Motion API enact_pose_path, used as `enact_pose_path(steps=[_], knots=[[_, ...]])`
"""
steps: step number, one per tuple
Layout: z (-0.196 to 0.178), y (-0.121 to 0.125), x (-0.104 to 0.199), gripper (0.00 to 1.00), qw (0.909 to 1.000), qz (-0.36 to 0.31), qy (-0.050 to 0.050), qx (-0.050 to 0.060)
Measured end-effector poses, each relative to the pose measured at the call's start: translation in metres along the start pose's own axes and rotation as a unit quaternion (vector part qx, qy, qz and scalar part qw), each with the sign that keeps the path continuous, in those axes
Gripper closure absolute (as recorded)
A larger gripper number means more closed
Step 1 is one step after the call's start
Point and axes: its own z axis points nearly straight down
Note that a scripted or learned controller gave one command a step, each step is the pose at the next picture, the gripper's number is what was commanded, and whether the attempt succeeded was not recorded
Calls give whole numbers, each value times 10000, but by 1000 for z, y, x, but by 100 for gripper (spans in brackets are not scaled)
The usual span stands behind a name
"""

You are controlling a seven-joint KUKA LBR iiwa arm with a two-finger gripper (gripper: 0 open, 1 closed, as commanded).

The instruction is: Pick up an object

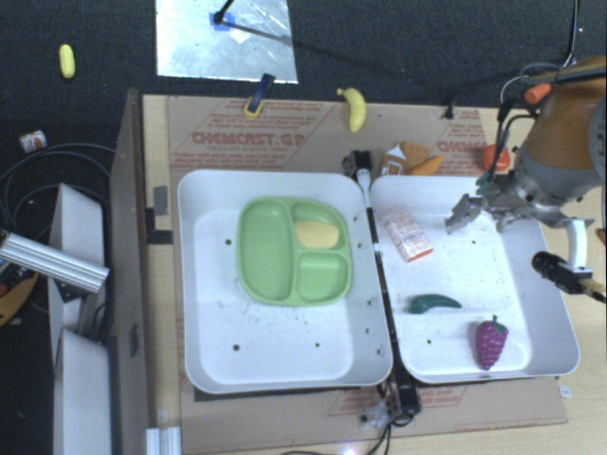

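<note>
Nothing picked yet: claw (467,213) hovering with fingers apart, holding nothing, above right bin (545,349) near packet (408,236), pepper (434,302), grapes (490,342).

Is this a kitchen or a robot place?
Probably a robot lab, not a kitchen. A robot arm reaches over two white bins, the food in them, like the purple grapes, looks like toys, and cables lie around.

One fixed overhead camera
It looks down at a slant on the counter (313,126), seemingly from fairly high, taking in both bins (213,368).
</note>
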Motion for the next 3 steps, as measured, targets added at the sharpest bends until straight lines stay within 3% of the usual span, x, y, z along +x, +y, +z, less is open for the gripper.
enact_pose_path(steps=[1, 2, 3], knots=[[53, -86, -25, 0, 10000, 27, 20, 94], [17, -112, -14, 0, 10000, 2, 16, 48], [-11, -111, -42, 0, 10000, 8, -1, 33]])
